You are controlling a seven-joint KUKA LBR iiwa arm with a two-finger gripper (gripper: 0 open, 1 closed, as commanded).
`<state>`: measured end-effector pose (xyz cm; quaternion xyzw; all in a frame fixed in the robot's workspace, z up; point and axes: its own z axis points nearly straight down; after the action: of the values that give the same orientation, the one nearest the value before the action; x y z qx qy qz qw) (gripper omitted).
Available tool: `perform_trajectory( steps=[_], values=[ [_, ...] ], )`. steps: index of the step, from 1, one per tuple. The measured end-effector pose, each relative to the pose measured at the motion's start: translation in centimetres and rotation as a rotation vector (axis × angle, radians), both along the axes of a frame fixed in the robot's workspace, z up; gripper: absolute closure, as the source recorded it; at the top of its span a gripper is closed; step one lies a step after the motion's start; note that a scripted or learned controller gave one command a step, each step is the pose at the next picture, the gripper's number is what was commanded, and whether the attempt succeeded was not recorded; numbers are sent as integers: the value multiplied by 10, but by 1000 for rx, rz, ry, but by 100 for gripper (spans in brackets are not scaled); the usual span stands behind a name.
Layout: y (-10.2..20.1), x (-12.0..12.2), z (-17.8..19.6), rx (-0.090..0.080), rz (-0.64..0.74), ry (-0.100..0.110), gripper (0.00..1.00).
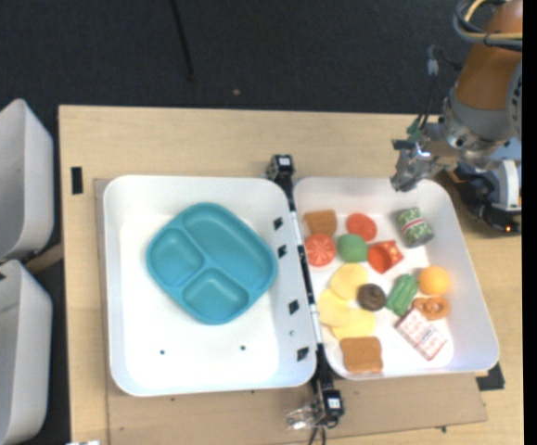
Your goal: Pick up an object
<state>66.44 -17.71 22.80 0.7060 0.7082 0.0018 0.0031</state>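
The right bin (472, 336) holds several toy food pieces: a brown square (320, 221), a red disc (361, 225), a green-and-red can (414, 227), a tomato slice (320, 249), a green ball (351, 247), an orange (434, 280), a chocolate donut (371, 296), yellow slices (347, 309) and a toast piece (362, 354). My gripper (407, 175) hangs over the bin's far rim, just above and left of the can, with nothing seen between its fingers.
The left bin (129, 341) carries a blue compartment tray (211, 261). A red pepper piece (385, 255), a green pickle (402, 294) and a red-and-white packet (422, 334) also lie in the right bin. White chairs (4, 184) stand at the left.
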Motion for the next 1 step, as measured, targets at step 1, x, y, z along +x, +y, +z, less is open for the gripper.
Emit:
perform_trajectory(
  steps=[1],
  values=[
    [-1,1,13,1,1,6,100]
  ],
)
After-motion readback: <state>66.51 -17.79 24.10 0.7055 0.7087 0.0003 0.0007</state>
